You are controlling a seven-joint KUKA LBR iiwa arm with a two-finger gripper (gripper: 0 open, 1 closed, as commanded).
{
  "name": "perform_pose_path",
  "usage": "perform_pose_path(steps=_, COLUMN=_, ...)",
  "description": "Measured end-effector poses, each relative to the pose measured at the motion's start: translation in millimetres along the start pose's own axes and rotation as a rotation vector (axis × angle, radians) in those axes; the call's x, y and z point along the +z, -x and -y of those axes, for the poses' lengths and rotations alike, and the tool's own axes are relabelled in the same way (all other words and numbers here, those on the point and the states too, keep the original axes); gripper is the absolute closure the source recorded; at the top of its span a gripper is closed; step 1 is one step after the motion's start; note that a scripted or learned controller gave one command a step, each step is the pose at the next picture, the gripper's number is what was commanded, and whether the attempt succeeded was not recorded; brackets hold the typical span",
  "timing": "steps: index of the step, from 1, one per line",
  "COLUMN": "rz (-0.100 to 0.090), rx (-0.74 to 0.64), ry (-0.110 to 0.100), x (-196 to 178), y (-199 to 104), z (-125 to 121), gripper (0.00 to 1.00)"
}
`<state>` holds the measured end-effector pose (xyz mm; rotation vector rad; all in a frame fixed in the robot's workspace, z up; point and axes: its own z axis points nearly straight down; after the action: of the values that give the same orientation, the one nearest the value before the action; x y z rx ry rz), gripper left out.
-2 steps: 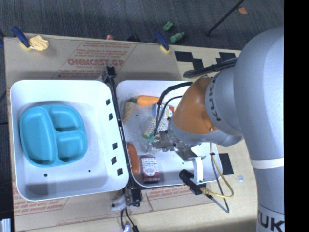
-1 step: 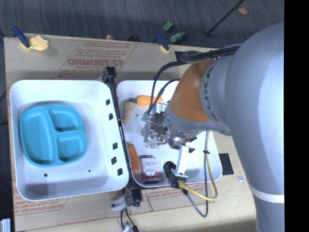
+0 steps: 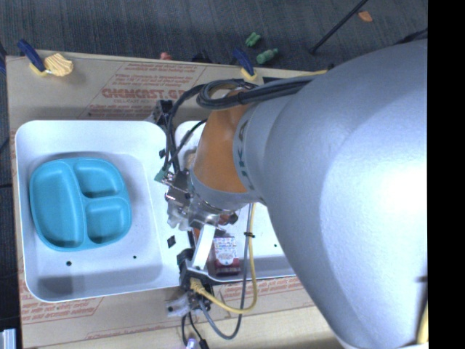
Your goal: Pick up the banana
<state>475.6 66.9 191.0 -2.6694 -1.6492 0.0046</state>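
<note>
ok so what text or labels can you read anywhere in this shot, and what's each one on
"CHEMCAST G...": red print on the brown board under the white bins; the rest is hidden by the arm's cables.
Red print along the board's front edge: too small to read.
Label on the small dark packet beside the arm's wrist: blurred, unreadable.
Blue divided tray: no text.

Nothing could be told of the banana's look, pose or place: the grey arm with its orange band lay across most of the right bin, hiding whatever rested beneath it there.
</note>
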Motion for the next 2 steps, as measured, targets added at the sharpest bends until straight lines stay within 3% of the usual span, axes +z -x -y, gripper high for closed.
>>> perform_pose_path(steps=1, rz=0.001, rx=0.139, ry=-0.001, x=-2.6, y=-78.5, z=39.7, gripper=1.0)
perform_pose_path(steps=2, rz=0.002, rx=0.14, ry=-0.001, x=-2.6, y=-78.1, z=39.4, gripper=0.0)
